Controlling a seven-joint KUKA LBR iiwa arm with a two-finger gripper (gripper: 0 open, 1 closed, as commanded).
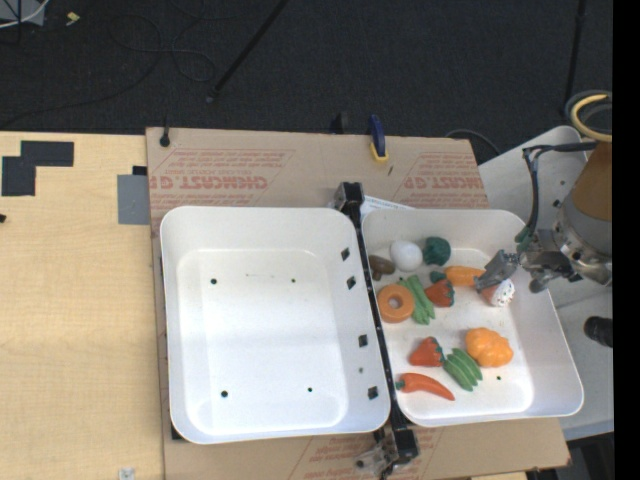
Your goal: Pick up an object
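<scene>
The right bin [560,368] holds several toy foods. Among them are a white ball [406,255], a dark green round piece [436,250], an orange carrot [462,275], an orange ring [395,304] and a green pod [420,300]. Nearer the front lie a red pepper [427,352], a green vegetable [461,368], an orange pepper [488,347] and a red chili [428,386]. My gripper [497,271] reaches in from the right, low over the bin's right part. It is just above a small white and red piece [501,291] and right of the carrot's tip.
The left bin [180,318] lies beside the right one, with a black clamp strip [362,298] along the shared edge. Both rest on brown cardboard [260,173]. A blue clip [378,138] sits at the cardboard's back edge. The arm's orange band [600,183] rises at far right.
</scene>
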